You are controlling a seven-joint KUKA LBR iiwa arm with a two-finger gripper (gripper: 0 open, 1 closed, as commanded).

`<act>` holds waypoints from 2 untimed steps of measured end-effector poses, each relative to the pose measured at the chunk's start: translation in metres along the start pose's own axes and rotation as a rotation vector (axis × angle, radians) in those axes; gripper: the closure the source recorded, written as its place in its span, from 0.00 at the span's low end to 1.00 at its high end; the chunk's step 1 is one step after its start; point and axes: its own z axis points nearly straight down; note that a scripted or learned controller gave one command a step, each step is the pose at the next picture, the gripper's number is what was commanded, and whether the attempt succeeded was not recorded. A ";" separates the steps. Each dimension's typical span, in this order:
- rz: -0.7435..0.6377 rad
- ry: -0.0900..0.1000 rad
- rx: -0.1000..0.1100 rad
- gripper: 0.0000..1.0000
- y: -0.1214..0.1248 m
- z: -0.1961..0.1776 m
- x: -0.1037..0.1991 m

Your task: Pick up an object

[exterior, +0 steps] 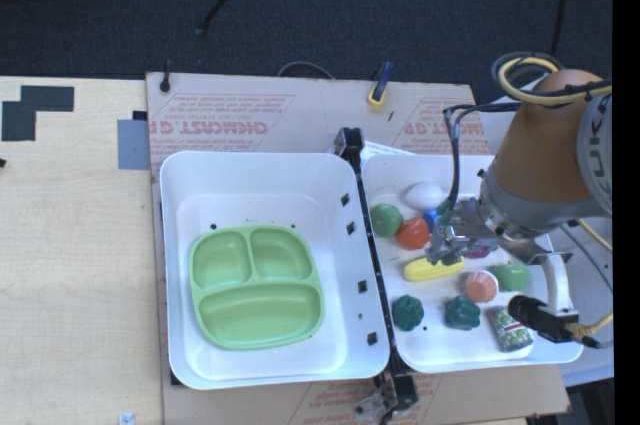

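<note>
Arm bent low over the right bin (470, 358), gripper (447, 248) at the yellow banana-shaped toy (432, 268).

The grey arm reaches in from 3 o'clock; whether the pincer is apart or together cannot be told. Around it lie small glossy toys: a red-orange ball (412, 233), a green ball (386, 218) at 10 o'clock. The left bin (200, 173) holds a smooth green divided tray (256, 286).

Bright, even overhead light is washing the two shallow white plastic bins (260, 175) pale, casting faint shadows, while the whole view is looking slightly soft.
</note>
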 end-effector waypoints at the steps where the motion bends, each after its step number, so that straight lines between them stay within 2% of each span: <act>1: 0.002 0.000 0.000 1.00 0.004 0.000 -0.001; 2: -0.001 -0.001 -0.003 1.00 -0.001 -0.020 -0.002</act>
